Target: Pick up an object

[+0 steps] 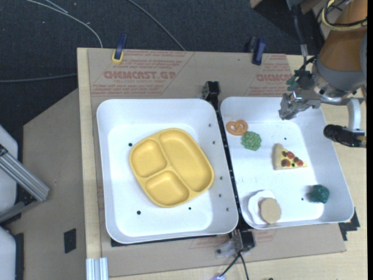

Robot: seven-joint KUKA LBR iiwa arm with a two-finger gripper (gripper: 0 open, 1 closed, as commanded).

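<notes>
From the overhead camera, you see the two-finger gripper point(289, 111) poised over the far edge of the right-hand shallow white bin point(332, 156), with the grey arm and its orange band reaching in from the right. You cannot tell from here whether it is open or closed, and nothing is visibly held.

No single target is named, so judge by nearness. The small brown pretzel-shaped toy point(237, 126) and the knobbly green broccoli-like piece point(252, 140) lie just beside each other, to the left of the gripper and a little nearer you. The yellow pizza-slice toy with red spots point(287, 157) sits nearer still, almost straight toward you from the gripper, its long axis running left to right with the tip pointing right. A dark teal lump point(318, 193) rests near the right wall, and a tan round disc on a white base point(267, 209) occupies the near corner.

The pizza slice looks flat and smooth; the broccoli looks bumpy and taller, probably the easier grasp.

The left-hand bin point(111, 156) holds a glossy yellow three-compartment plastic tray point(170, 167), well apart from the gripper.
</notes>
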